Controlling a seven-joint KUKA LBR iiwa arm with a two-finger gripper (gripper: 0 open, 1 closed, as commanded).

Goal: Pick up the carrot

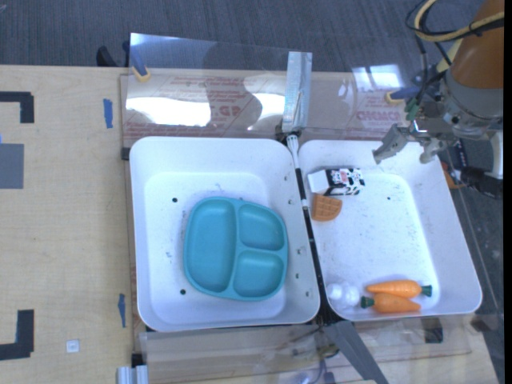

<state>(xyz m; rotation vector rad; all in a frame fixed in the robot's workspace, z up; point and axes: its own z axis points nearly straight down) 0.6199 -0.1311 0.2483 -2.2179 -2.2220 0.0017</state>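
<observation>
Two shallow white bins sit side by side on your worktop (pixel 56 214), which is pale wood with black corner marks and bits of blue tape.

Right bin (pixel 432 214): the carrot (pixel 394 288) lies on its side at the near edge, toward the near-right corner. Orange body, long axis running left to right, dark green stub at its right end. A second carrot (pixel 392 303) lies just nearer and touching it, parallel, with its green end pointing left. You can tell the pair apart only by that reversed direction; colour and shape match. Just left of them sits a small white lump (pixel 344 295), blurred, identity unclear.

At the far-left part of the same bin you have a small black-and-white toy (pixel 346 180), cow-patterned, beside a white piece, and just near of it a round tan waffle-like item (pixel 326 207) against the bin's left wall.

Left bin (pixel 152 166): a teal divided plate (pixel 236 248) with three compartments rests at its middle.

The gripper (pixel 408 142) hangs over the far-right corner of the right bin, well apart from the carrot. Its two fingers are spread apart, nothing between them. The orange band of the arm (pixel 480 54) shows above it, with a yellow-and-black cable looped at the top.
</observation>
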